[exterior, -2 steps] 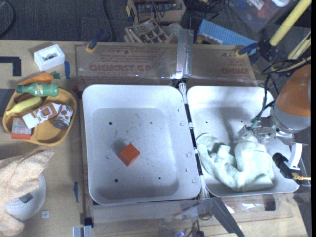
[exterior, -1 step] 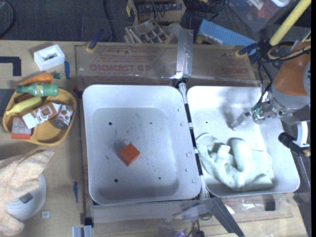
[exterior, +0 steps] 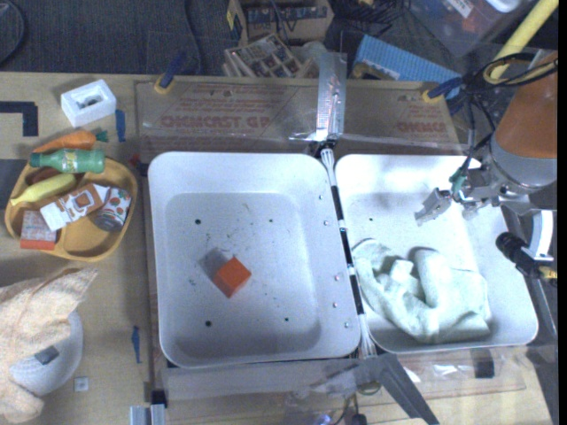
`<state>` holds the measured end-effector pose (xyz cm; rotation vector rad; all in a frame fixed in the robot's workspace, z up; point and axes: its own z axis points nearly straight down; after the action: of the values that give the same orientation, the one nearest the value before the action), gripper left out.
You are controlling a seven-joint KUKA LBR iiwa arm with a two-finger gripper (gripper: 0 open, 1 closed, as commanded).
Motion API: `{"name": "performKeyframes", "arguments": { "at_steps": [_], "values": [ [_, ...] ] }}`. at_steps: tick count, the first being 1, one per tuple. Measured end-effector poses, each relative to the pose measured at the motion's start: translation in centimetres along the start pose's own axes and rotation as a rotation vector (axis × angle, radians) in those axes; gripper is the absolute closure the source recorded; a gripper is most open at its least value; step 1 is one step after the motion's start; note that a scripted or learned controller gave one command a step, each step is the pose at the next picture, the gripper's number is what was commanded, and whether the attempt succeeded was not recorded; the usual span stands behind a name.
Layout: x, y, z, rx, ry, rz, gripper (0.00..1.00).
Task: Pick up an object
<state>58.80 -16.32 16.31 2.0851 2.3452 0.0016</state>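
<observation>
Block: I see a small orange cube (exterior: 233,276) with its shadow, lying at about 5 o'clock of the left bin's (exterior: 168,237) centre.
Right bin: this bin (exterior: 381,180) holds a crumpled pale cloth (exterior: 423,292) toward 6 o'clock.
Arm: I have it entering from 3 o'clock; the gripper (exterior: 436,205) hangs over the right bin, above the cloth.
Pincer: I cannot tell its state.

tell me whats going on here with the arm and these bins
A grey robot arm with an orange band reaches in over the right white bin, its gripper hovering above bare floor. A crumpled white cloth lies in that bin. A small orange block sits untouched in the left white bin.
</observation>
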Motion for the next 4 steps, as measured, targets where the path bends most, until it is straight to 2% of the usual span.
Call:
{"name": "performKeyframes", "arguments": {
  "at_steps": [1, 2, 3, 4],
  "values": [
    [3.0, -6.2, 7.3, -0.008, -0.001, -0.147, 0.00],
    [2.4, -1.5, 7.2, -0.003, -0.001, 0.008, 0.00],
    [2.3, -1.5, 6.1, -0.008, -0.002, 0.009, 1.00],
    [6.6, 0.7, -10.0, 0.002, 0.000, -0.065, 1.00]
  ]
}}
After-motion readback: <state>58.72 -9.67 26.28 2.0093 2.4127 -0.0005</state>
